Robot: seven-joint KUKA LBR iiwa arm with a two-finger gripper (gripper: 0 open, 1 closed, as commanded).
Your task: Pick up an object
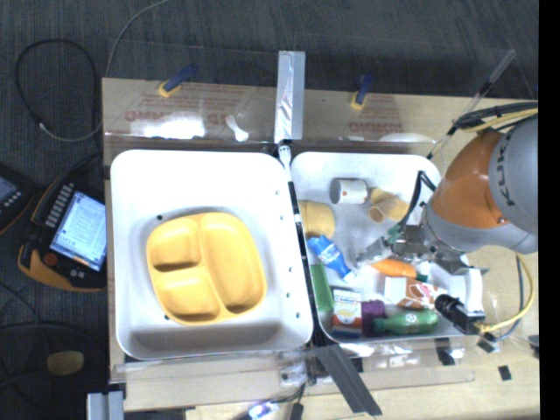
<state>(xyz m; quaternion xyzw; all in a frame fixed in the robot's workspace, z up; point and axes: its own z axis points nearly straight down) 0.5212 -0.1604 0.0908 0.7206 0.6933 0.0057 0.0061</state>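
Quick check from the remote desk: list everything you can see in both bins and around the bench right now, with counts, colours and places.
Bins: 2, white, side by side on the bench.
Tray: 1, yellow, three compartments, in the left bin.
Cylinder: 1, white, top of the right bin.
Yellow lump: 1, right bin, by the divider.
Tan piece: 1, upper right bin.
Blue packet: 1, middle of the right bin.
Orange piece: 1, beside the gripper.
Green bottle: 1, bottom of the right bin.
Pendant: 1, lit screen, on the floor at left.
Clamps: 2, blue and yellow, on the back edge.
Arm: 1, grey and orange, over the right bin.
Gripper: 1, dark, low in the right bin.
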